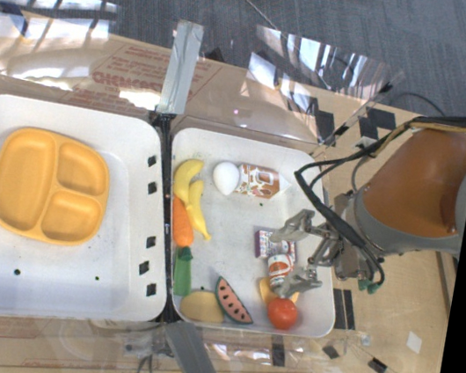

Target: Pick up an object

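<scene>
Just right of the small can (277,268), the tool (303,254) hangs with its fingers spread wide, gripping nothing.

Single fixed camera above bench (419,348), looking down aslant on both bins (53,297).

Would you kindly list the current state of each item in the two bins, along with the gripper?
Gripper: fingers spread, low over the right bin, around the small can.
Small can: lying between the fingers, on the bin floor.
Orange tray: flat in the left bin.
Bananas: lying by the divider.
Carrot: lying flat.
Tomato: resting in the corner.
Watermelon slice: lying flat.
Egg: resting by the carton.
</scene>
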`<state>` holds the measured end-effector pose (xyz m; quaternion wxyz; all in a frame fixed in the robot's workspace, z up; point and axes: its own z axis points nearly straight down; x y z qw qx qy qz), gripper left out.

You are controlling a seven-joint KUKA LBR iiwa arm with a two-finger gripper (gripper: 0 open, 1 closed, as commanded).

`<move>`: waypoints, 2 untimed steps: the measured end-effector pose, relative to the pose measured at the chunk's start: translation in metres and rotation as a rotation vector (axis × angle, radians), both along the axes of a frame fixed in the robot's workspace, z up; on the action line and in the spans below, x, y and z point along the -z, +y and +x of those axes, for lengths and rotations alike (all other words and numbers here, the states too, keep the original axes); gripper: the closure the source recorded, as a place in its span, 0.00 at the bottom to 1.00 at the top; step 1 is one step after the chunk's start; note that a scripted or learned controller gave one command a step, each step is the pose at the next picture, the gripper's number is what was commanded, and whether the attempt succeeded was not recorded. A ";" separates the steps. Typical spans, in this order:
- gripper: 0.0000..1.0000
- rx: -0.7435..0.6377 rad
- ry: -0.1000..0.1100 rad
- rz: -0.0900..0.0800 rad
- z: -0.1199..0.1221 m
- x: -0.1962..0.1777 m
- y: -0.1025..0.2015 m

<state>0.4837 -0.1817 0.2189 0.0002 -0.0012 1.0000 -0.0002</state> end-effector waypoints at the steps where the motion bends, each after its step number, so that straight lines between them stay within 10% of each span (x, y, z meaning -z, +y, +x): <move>1: 0.00 0.018 0.006 0.003 0.008 0.100 -0.021; 2: 0.00 0.079 -0.005 -0.001 0.051 0.125 -0.018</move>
